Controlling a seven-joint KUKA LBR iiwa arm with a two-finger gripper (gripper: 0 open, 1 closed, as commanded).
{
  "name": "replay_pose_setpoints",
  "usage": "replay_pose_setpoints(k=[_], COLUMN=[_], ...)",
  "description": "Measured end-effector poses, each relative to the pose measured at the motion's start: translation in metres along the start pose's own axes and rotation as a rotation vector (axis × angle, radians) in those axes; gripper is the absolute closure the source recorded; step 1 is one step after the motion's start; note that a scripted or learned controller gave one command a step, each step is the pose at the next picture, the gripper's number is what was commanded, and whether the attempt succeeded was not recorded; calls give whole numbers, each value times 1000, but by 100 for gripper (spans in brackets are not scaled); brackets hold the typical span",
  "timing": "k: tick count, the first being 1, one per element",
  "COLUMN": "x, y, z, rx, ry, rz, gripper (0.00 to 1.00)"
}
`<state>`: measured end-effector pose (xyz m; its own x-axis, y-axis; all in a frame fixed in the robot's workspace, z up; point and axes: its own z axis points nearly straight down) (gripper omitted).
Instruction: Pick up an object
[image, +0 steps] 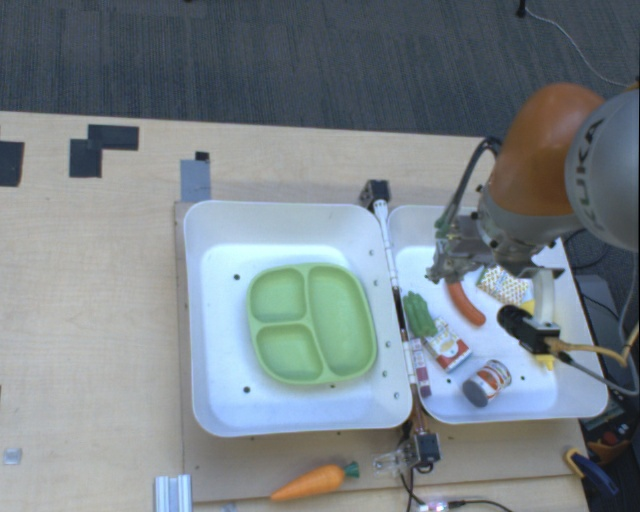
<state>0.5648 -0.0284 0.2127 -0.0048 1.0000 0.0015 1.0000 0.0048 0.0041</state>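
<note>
Early in the task by the look of it, with nothing lifted yet. Dark two-finger gripper low over the upper left part of the right-hand shallow white bin, right of frame centre, beneath the arm's orange band. Open or closed, cannot tell from this slant; no object visibly carried. All candidates lying on the bin floor: a short orange-red sausage-shaped toy just below and right of the gripper, nearest of all; a green leafy plastic piece to the lower left of that; a small red-and-white carton beneath the green piece; a small tin with a red label on its side near the bin's lower edge; a yellow-patterned white packet just right of the sausage toy. Left to do, judging from this — descend onto one item, close on it, raise it clear of the bin.
</note>
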Motion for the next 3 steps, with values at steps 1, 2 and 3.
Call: replay_pose_setpoints(k=[1, 2, 3], x=[-69, -69, -75], y=[43, 43, 37], z=[-8, -8, 127], rx=[1, 1, -3], ry=[-2, -2, -2], rz=[3, 2, 3], gripper=[100, 0, 0])
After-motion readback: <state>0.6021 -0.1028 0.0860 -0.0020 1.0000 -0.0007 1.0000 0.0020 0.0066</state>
